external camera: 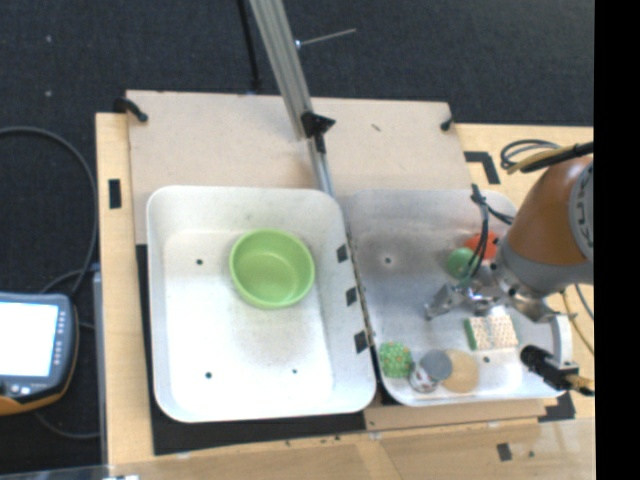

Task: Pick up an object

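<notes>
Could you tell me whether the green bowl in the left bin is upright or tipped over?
Upright. The green bowl sits in the left bin with its round opening facing up, rim and inside both visible.

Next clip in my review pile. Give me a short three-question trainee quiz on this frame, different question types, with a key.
1. True or false: the green bowl sits in the right bin.
2. Multiple choice: the tool is over A) the left bin, B) the right bin, C) the bare bench.
3. Fill in: the tan round piece lies along the right bin's ____ edge.

Key: 1 false, it sits in the left bin. 2 B. 3 near (bottom of the camera view), beside a grey round object and a green textured object.
</notes>
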Controlling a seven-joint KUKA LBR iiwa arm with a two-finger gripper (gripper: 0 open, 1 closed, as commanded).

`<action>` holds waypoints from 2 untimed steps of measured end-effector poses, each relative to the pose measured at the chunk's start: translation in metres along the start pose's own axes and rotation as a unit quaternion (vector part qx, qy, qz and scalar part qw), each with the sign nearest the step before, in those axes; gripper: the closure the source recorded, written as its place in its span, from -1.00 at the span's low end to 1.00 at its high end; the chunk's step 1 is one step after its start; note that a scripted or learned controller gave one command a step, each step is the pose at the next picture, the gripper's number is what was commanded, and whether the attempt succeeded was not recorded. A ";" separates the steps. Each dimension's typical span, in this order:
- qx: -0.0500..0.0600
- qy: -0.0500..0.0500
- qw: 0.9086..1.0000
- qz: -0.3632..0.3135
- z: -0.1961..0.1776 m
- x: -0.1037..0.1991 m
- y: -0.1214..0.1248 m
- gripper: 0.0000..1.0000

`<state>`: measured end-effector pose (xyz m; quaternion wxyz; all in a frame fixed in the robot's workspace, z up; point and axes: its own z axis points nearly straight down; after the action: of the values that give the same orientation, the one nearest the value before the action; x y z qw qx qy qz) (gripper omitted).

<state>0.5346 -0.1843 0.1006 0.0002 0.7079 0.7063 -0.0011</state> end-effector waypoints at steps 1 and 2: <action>-0.002 0.000 1.000 0.003 -0.011 -0.001 0.001 1.00; -0.005 0.000 1.000 -0.003 -0.075 -0.001 0.000 1.00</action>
<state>0.5347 -0.1850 0.1757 0.0037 0.7059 0.7083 0.0020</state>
